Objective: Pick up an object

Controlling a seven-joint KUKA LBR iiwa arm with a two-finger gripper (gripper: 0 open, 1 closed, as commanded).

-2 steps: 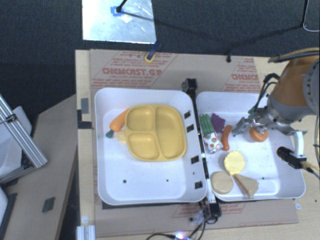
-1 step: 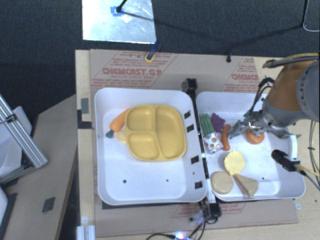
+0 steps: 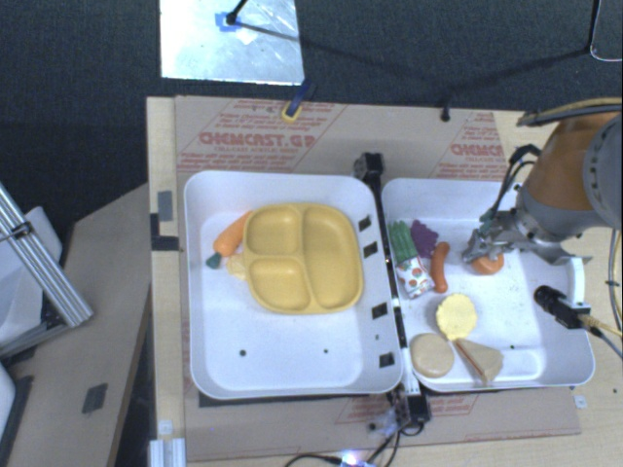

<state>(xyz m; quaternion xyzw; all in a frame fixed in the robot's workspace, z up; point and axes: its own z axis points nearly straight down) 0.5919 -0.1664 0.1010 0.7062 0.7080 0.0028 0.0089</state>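
gripper (image 3: 484,249) sits low in the right bin (image 3: 569,358), directly over a small orange-red object (image 3: 488,264); whether it is clenched or released cannot be told. yellow divided plate (image 3: 297,258) and carrot (image 3: 232,233) lie in the left bin (image 3: 282,363).

We see dark carpet floor (image 3: 78,86), a shiny metal sheet (image 3: 231,27) on it, and cardboard (image 3: 321,129) covering the bench.
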